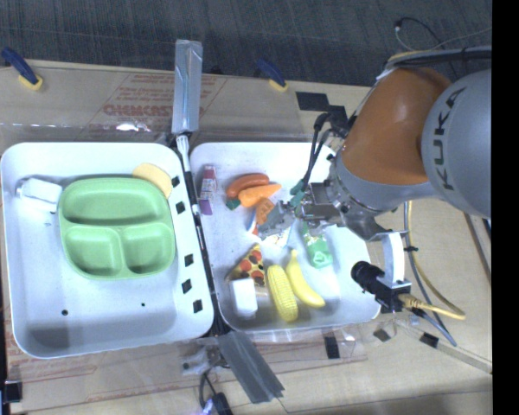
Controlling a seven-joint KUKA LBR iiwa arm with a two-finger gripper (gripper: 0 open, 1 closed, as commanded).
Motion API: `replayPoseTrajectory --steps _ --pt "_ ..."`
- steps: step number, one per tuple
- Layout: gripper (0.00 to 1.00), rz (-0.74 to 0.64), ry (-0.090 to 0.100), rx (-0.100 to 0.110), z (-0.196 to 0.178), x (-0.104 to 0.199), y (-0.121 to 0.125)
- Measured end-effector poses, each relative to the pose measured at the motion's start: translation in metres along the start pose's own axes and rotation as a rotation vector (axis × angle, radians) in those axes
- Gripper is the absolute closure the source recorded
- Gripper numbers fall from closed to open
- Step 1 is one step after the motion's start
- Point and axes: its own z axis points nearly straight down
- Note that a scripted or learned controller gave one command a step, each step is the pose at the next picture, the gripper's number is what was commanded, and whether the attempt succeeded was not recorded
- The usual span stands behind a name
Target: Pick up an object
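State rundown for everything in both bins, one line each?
Green three-compartment plastic tray: flat in left bin, nothing in its compartments.
Yellow round piece: partly tucked behind tray's far right corner.
Yellow toy banana: lying flat, right bin.
Yellow toy corn cob: lying beside banana, touching.
Orange toy carrot: lying flat.
Tool: low over right bin, grip unclear.

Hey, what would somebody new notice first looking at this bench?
Probably the big grey and orange arm reaching in from the right, its hand low over the right bin among toy food such as a banana and corn. Next, the green divided tray in the left bin.
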Motion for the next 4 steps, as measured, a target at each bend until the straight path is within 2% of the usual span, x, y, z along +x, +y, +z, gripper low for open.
replayPoseTrajectory --steps 1,2,3,4 --pt "0.0 -0.052 -0.001 0.002 0.057 0.011 0.106" --pt "0.0 -0.019 -0.002 -0.002 0.065 0.005 0.145" --pt "0.0 -0.202 -0.001 -0.001 0.122 -0.001 0.144" --pt "0.0 -0.252 -0.002 -0.008 0.162 -0.019 0.139"
